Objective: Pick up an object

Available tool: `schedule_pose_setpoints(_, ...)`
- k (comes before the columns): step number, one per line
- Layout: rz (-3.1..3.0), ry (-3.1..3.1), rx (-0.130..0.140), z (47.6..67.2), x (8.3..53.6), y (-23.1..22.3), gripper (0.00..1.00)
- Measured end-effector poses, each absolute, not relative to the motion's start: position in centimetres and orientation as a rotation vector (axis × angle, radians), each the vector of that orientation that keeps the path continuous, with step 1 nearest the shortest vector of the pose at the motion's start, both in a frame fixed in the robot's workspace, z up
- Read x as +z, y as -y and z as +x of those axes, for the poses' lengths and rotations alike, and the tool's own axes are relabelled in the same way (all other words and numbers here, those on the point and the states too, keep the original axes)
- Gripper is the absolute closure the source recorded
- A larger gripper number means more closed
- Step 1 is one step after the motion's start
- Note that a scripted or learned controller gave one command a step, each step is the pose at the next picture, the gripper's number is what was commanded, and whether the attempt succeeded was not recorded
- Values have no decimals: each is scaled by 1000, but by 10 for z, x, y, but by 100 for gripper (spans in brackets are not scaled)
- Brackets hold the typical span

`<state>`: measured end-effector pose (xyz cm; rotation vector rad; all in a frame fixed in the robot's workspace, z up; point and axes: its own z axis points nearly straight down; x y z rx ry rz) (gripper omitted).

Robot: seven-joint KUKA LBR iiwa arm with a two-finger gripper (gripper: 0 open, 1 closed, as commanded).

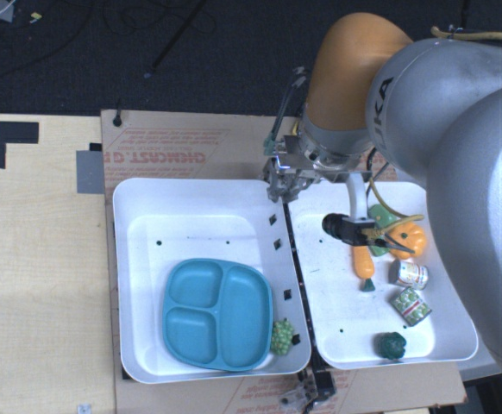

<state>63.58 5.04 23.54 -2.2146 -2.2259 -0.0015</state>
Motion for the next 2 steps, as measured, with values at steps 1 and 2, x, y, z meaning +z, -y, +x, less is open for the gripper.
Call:
schedule_pose_setpoints(1, -2218, 2221, 4, 631, 223, -63, 100)
schedule_pose_setpoints(2, -2217, 2224, 2, 633, 233, -62, 100)
